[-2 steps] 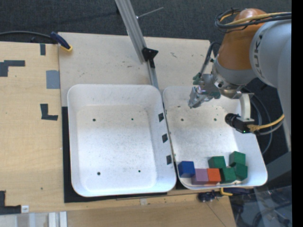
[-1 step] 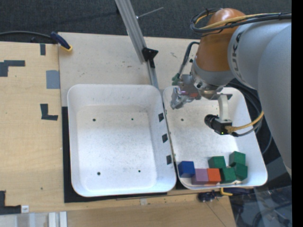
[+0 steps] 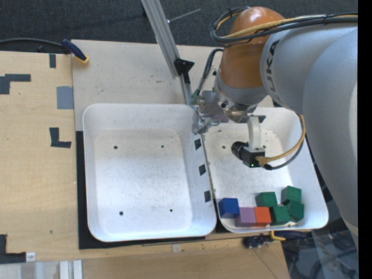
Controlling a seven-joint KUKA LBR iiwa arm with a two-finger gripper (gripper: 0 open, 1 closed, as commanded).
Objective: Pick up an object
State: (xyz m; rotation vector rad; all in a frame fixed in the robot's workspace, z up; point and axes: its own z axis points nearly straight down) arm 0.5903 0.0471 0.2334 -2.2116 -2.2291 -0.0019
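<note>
Several small blocks lie along the near edge of the right bin: a blue block, a purple block, an orange block and green blocks. My gripper hangs under the orange wrist band at the far left corner of the right bin, close to the ridge between the two bins. It is well away from the blocks, and I see nothing held in it.
The left bin sits beside the right one, sharing a ridge marked with black tags. A slanted metal pole rises behind the bins. A black cable fitting dangles below the wrist over the right bin.
</note>
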